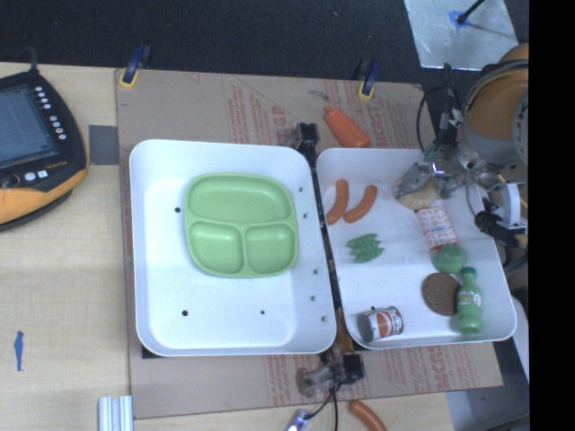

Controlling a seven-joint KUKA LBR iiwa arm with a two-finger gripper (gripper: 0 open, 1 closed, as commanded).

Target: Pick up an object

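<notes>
The pincer (424,180), fingers spread, sits at the right bin's (346,268) one o'clock above a red-printed, unreadable packet (437,226).

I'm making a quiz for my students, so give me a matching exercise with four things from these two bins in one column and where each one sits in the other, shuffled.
Things:
1. green divided plate
2. green bottle
3. two sausages
4. can

Places:
A. near edge of the right bin, toward its left corner
B. far left part of the right bin
C. middle of the left bin
D. near right corner of the right bin, beside a brown cookie

Pairs: 1-C, 2-D, 3-B, 4-A
</notes>
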